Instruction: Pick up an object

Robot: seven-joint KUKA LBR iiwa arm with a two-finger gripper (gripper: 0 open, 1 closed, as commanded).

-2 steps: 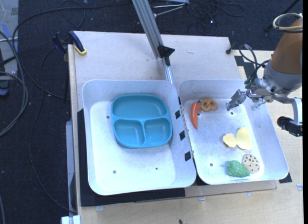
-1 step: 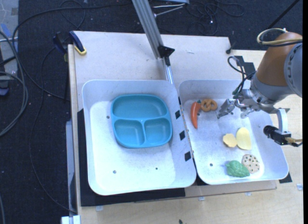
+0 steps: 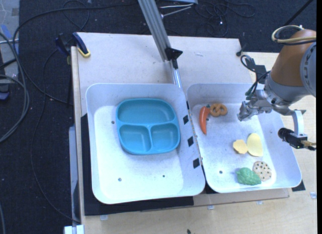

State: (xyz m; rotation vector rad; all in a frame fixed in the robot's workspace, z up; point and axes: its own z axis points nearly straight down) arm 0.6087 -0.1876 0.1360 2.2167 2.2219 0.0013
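the grey arm's pincer (image 3: pixel 245 111) hangs over the upper part of the right white bin (image 3: pixel 287 150), just right of a brown pretzel-shaped piece (image 3: pixel 218 109) and an orange-red carrot-shaped piece (image 3: pixel 203 119); whether it is open or closed cannot be told. nearer the front lie a yellow piece (image 3: pixel 249 145), a green leafy piece (image 3: pixel 248 176) and a speckled round cookie (image 3: pixel 262 169). a blue divided plastic tray (image 3: pixel 148 126) sits in the left white bin (image 3: pixel 100 177).
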